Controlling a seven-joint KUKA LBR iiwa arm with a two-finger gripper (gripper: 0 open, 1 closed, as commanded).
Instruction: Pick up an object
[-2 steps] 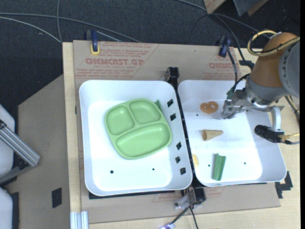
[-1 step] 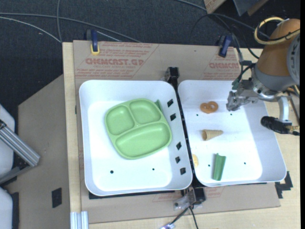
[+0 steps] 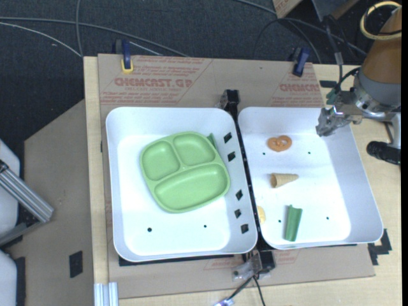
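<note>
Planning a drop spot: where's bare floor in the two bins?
Left bin: strip along the front wall, below the green divided plate. Right bin: right half, beyond the green stick. Crowded: column of orange piece, cone, stick.

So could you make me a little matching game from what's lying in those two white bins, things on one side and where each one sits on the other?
Things:
1. green divided plate
2. orange round piece
3. tan cone
4. green stick

Places:
A. right bin, nearest the front edge
B. left bin, alone in its middle
C. right bin, at the back, closest to the gripper
D. right bin, between the other two pieces

Pairs: 1-B, 2-C, 3-D, 4-A
</note>
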